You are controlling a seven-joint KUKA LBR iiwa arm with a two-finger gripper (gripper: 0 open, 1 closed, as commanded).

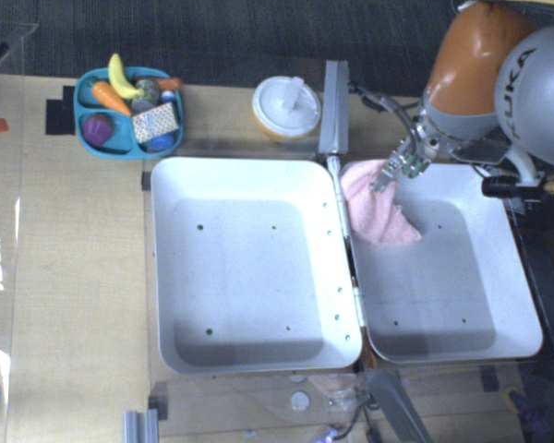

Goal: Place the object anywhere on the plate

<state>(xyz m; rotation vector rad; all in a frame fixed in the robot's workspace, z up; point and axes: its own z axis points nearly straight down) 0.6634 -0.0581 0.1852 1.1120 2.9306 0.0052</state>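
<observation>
The grey arm with its orange band enters from the right, and its two-finger gripper (385,181) hangs over the far left corner of the right-hand shallow white bin (462,330). Whether the jaws stand apart or together cannot be told at this scale. Directly beneath and beside the jaws lies a crumpled pink cloth (377,212), bunched against that bin's left wall; contact between them cannot be confirmed. Left of the jaws sits the left-hand shallow white bin (249,340). Beyond the jaws, on the bench, stands a round white plate with a yellow rim (286,107). Far left of the jaws rests a blue sectioned tray of toy food (127,111).
</observation>
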